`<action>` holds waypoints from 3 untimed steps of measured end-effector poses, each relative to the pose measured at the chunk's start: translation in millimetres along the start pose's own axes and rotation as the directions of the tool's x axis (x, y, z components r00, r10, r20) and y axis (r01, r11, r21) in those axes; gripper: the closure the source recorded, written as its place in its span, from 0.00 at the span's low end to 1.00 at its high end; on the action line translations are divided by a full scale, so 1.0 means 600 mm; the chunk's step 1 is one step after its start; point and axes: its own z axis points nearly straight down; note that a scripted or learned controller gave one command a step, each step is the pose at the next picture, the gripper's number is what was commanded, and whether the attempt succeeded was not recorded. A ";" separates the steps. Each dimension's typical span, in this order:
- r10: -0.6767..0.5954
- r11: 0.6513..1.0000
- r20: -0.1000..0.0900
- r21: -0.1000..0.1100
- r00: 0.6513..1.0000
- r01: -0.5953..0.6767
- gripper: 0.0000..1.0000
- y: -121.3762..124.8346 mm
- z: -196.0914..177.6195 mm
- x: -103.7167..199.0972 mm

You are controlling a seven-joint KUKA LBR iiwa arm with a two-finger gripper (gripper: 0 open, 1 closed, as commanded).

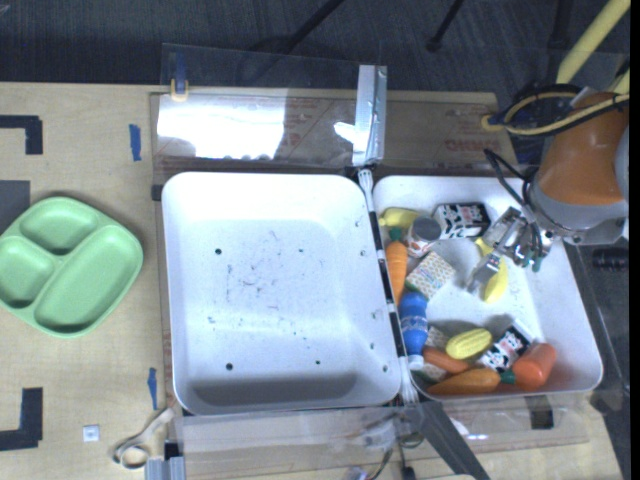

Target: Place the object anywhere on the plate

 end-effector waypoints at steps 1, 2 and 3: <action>0.220 0.976 0.001 -0.001 0.976 -0.220 0.00 0.097 -0.001 0.080; -0.272 0.962 0.002 0.000 0.962 0.272 0.00 -0.023 -0.026 0.045; -0.272 0.962 0.002 0.000 0.962 0.272 0.00 -0.023 -0.026 0.045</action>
